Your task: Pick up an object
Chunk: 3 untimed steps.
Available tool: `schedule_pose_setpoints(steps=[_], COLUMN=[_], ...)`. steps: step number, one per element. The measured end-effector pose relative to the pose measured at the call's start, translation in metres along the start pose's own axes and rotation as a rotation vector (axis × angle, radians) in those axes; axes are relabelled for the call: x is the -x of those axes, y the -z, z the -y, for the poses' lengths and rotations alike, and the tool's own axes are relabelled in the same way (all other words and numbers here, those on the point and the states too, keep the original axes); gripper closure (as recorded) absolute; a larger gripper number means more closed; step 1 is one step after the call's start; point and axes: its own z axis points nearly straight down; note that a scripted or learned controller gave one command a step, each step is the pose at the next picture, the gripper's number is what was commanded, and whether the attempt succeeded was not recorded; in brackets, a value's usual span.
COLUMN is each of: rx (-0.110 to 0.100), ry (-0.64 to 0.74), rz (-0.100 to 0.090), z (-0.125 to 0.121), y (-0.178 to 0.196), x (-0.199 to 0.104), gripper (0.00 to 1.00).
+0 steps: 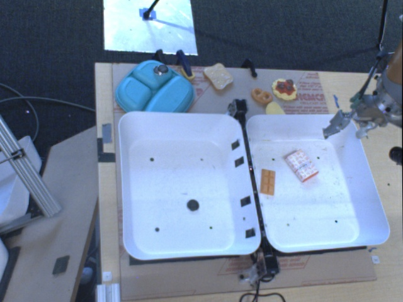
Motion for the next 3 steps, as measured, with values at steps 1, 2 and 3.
schedule_pose_setpoints(steps=[1,2,3], rx=[0.003,0.001,0.01], ry=[0.004,-0.004,0.0], rz=[0.001,0.0,0.001], z=[-0.056,0.019,-0.027], y=[-0.139,-0.04,-0.154], x=[0.009,0.01,0.008], gripper=[0.0,0.0,0.0])
